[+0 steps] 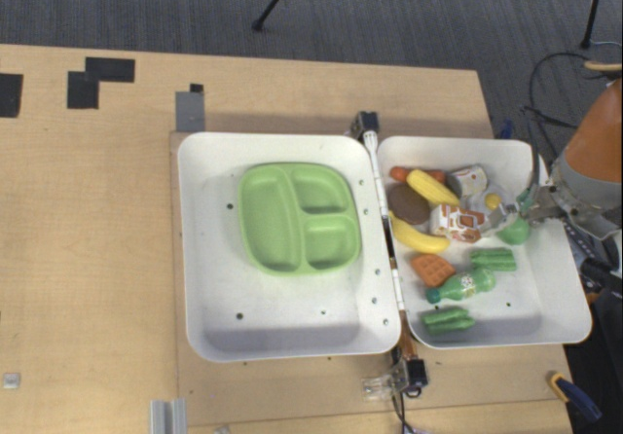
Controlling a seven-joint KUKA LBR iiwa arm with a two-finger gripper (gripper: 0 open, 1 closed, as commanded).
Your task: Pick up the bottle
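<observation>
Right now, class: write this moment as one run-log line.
arm: at right bin's right edge | gripper: near green toy | bottle: lying in bin, untouched

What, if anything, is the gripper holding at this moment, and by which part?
It cannot be told. The gripper sits at the right edge of the right bin, beside a round green item. The green bottle lies apart, untouched.

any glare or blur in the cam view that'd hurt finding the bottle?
Camera view: lighting is even and soft, with only faint shadows along the inner walls of the left bin. No strong glare on the white plastic. The green bottle in the right bin is small and slightly soft, but separable from its neighbours. The hand at the right edge is too blurred for detail.
</observation>
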